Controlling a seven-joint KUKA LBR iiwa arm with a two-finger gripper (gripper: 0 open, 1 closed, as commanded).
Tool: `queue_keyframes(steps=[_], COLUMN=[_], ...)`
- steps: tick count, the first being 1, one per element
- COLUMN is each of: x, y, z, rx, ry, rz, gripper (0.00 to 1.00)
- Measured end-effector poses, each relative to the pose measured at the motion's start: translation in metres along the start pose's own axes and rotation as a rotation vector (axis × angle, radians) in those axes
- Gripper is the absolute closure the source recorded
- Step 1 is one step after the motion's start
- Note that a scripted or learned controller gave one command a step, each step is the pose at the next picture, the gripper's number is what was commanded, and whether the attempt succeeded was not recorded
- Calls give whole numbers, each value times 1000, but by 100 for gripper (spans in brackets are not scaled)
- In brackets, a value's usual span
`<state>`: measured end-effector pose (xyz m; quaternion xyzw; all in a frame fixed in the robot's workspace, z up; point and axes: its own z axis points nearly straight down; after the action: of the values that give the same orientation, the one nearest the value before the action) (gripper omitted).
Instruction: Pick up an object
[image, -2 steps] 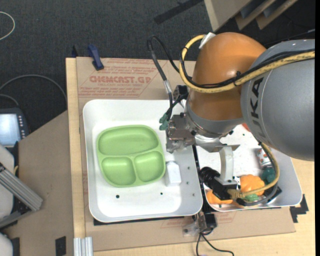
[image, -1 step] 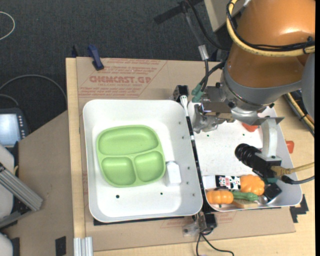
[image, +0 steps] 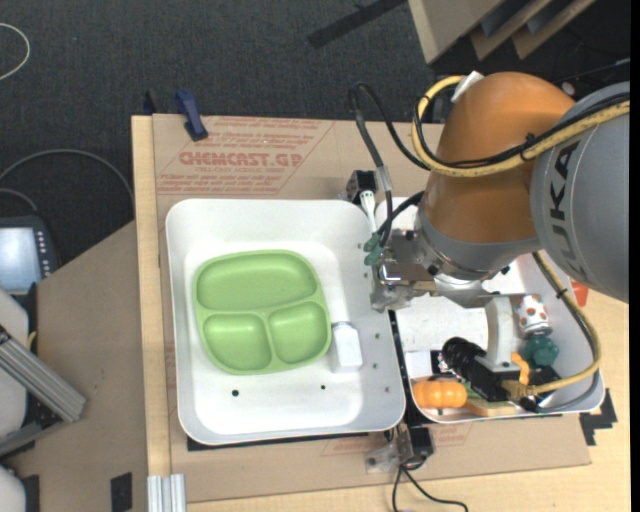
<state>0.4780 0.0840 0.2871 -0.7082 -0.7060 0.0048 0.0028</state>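
Observation:
My gripper (image: 386, 292) hangs under the big grey and orange wrist, over the wall between the two bins, near the left bin's right rim. A green divided plate (image: 262, 310) lies in the left bin (image: 200, 225). A small white block (image: 346, 346) rests just off the plate's right edge, a little below and left of the gripper. The arm covers much of the right bin (image: 440, 312). At that bin's front I see an orange object (image: 440, 393), a teal object (image: 541, 350) and a small red and white can (image: 533, 314).
The bins stand on a cardboard sheet (image: 240, 155) with red print. A blue clip (image: 190, 113) sits at its far left corner. Cables run along the far edge behind the bins and below the front edge.

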Motion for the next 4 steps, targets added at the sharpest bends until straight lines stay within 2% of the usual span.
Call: queue_keyframes(steps=[1, 2, 3, 4], x=[-13, -46, -44, 15], y=[1, 0, 1, 28], z=[-157, -62, -77, -190], rx=[-31, -1, -14, -26], ry=[7, 0, 2, 7], rz=[-4, 1, -4, -10], gripper=[100, 100, 100, 100])
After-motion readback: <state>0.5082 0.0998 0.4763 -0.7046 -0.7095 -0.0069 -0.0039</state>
